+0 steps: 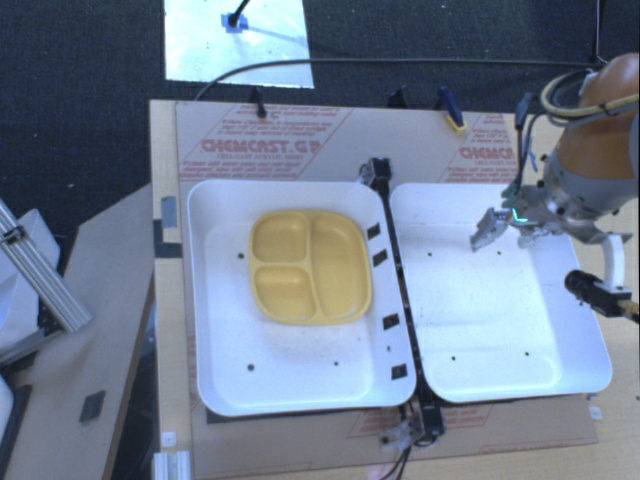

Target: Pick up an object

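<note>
Camera view, fixed overhead, slanted. Yellow divided plate (308, 268) lies flat in left bin (215, 368), slightly toward the bin's far edge and nearer its right wall than its left; three compartments face up. Gripper (490, 232) hangs over right bin (560, 368), near that bin's far edge, roughly mid-width, well apart from the plate. Fingers (484, 236) point down and leftward; whether they stand wide or narrow I cannot tell at this res., and nothing shows between them. Arm w/ orange band (610, 86) enters from the right side.

Handling (judgement): plate looks like moulded plastic, so prob. light, stiff, not fragile, w/ a smooth and likely slippery surface. Lying flat, it offers little to pinch from above. Best hold is prob. the raised outer rim or one of the dividing ridges betw. compartments, fingers straddling the wall. A grip on the flat floor of a compartment would likely slide off.

Surface and room: both bins are shallow, white, side by side, sitting on a bench sheet (260, 138) printed w/ red lettering. Dark clips (380, 258) run along the seam betw. bins. Dark carpet (80, 68) lies beyond the bench's far edge, w/ a pale square panel (235, 53) and a black cable (420, 61) trailing across. Metal framing (40, 278) shows at far left.
</note>
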Controlling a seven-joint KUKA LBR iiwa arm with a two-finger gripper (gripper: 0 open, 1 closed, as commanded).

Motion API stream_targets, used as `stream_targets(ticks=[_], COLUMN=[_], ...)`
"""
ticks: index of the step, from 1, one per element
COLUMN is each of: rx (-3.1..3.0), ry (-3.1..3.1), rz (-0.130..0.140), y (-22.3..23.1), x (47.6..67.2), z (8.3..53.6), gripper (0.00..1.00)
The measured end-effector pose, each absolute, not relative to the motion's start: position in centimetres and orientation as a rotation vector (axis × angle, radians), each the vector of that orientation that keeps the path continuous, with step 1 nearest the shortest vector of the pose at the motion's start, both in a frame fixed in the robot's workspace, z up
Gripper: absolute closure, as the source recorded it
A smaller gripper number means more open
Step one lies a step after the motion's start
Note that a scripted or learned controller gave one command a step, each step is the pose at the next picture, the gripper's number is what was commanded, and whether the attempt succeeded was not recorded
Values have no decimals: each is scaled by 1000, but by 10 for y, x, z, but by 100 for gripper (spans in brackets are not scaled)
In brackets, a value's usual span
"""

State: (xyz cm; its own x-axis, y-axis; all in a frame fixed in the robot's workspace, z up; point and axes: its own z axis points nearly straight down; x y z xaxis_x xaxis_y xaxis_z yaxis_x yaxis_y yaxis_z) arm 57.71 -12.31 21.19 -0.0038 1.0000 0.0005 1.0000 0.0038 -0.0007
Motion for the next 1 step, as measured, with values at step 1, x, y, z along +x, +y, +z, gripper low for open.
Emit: stream_targets(ticks=[1], rx=[-2217], ry=[-2226], rz=[-1], y=[-123], x=[578], z=[212], gripper=[0])
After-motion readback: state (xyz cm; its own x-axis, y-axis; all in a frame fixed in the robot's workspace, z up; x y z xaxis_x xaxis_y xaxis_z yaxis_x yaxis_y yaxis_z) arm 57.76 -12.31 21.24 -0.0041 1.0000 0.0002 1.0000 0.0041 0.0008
